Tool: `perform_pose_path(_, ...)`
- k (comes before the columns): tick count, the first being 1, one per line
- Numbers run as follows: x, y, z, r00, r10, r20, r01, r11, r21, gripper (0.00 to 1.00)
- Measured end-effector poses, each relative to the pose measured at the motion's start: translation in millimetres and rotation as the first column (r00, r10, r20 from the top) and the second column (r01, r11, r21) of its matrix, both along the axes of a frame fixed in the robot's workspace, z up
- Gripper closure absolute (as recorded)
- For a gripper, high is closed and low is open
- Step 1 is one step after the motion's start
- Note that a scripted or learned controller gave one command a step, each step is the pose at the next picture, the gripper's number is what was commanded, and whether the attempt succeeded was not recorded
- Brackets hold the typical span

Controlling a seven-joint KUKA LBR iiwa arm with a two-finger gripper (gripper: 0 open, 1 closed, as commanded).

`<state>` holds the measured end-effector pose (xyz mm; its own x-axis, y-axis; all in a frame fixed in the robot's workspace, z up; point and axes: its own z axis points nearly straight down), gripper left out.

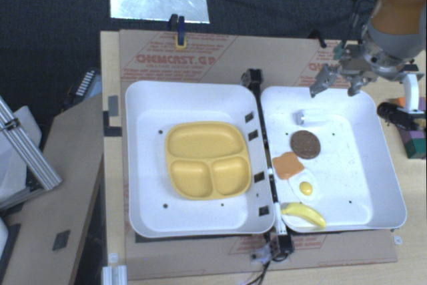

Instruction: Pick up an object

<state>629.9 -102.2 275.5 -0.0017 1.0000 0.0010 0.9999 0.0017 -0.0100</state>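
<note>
My gripper (339,82) hangs open above the far edge of the right bin (373,163), with nothing between its two fingers. Below and to its left, in that bin, lies a small white cylinder (309,118). Nearer the front sit a brown round patty (305,144), an orange slice (288,165), a fried egg (305,187) and a yellow banana (303,214). The left bin (143,143) carries a yellow tray (203,160) with three compartments.
A black divider with clips (261,143) runs between the two bins. Dark and coloured items (407,123) lie on the bench right of the right bin. A yellow clamp (179,33) stands behind the left bin. An aluminium rail (23,150) lies at the far left.
</note>
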Motion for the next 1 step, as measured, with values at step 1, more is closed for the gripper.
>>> perform_pose_path(1,1.7,0.2,7.2,1.0,0.002,0.012,-0.002,1.0,-0.001,0.0)
